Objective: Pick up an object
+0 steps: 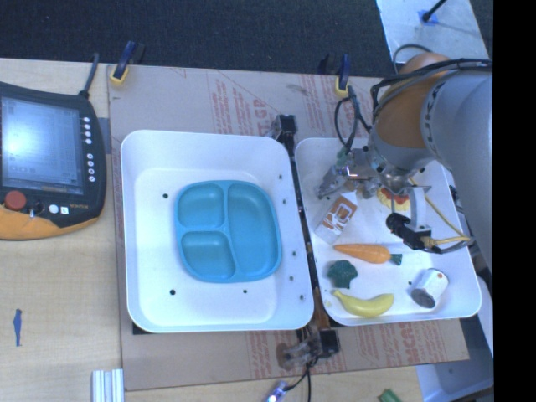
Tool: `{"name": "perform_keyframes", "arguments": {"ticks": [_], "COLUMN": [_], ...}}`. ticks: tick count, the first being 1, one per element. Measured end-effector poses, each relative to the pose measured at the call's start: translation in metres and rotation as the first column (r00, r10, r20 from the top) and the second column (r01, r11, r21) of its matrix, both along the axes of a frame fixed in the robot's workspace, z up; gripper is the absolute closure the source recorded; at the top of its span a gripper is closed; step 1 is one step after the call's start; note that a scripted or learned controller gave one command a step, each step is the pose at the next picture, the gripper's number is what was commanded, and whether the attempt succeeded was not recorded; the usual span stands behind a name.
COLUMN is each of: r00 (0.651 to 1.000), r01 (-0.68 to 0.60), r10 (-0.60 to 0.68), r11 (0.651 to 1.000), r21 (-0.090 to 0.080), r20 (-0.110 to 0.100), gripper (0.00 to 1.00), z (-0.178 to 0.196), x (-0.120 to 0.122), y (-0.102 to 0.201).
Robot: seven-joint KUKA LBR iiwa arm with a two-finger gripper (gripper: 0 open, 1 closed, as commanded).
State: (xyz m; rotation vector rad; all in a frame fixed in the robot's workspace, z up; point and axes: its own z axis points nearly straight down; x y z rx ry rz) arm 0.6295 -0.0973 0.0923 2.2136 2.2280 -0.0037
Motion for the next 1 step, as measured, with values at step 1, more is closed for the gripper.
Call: {"name": "perform_keyframes", "arguments": {"ticks": [1], "r00": [1.0], "r01": [0.0], "r10": [0.0], "r11": [1.0], "r21": [0.0], "r20": [0.001], "gripper": [0.0], "z": [0.0], "x": [0.0057], "y": [0.0045]}}
